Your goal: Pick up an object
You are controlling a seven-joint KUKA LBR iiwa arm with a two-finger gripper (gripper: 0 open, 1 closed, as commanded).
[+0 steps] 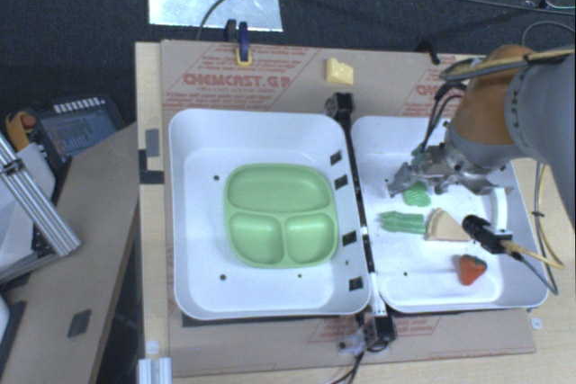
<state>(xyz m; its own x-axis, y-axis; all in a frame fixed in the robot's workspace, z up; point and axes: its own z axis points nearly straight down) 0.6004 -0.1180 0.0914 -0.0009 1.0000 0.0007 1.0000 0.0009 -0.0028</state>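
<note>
Honestly, the gripper (416, 177) hangs low over the small green piece (416, 196) at 10 o'clock in the right bin (517, 288), presumably lining up a grab, grip state unclear.

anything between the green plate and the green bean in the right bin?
Camera view: bare white bin floor, then the black clips joining the two bins, lie between the green plate and the green bean.
</note>
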